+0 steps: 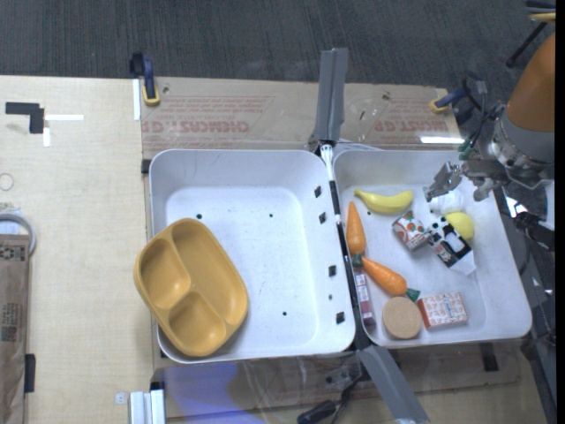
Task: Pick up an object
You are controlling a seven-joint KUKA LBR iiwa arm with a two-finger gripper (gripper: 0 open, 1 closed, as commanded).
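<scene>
We judge the approach step: the end effector (444, 184), whose opening we cannot tell, hangs above the right shallow white bin (516, 312), so next we must descend onto the yellow lemon (461, 225) at its 2 o'clock.

**A robot lab test bench**

Two white bins (238, 162) sit side by side on a pale surface (71, 148), backed by printed cardboard (229, 117) held with clamps (141, 67). A grey-and-orange arm (530, 113) reaches over toy food (384, 201). Dark carpet (221, 16) lies beyond.
</scene>
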